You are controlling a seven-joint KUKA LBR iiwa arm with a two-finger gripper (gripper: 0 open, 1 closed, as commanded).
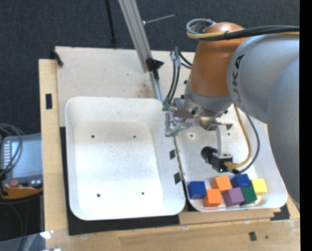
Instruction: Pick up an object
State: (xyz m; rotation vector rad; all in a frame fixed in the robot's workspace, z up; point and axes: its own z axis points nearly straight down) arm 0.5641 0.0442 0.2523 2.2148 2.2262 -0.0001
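Seven small blocks [228, 191], blue, orange, purple, green and yellow, sit huddled together at the near end of the right bin [278, 184], while the gripper [173, 123] hangs well above them by the wall between both bins, and I cannot tell its state.

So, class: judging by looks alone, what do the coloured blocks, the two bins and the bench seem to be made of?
Coloured blocks: probably painted wood or plastic; flat, solid colours, crisp edges, little shine.
Bins, left and right: likely moulded plastic; white, rounded corners, smooth but scuffed grey.
Bench: seemingly wood or board; pale tan, matte.
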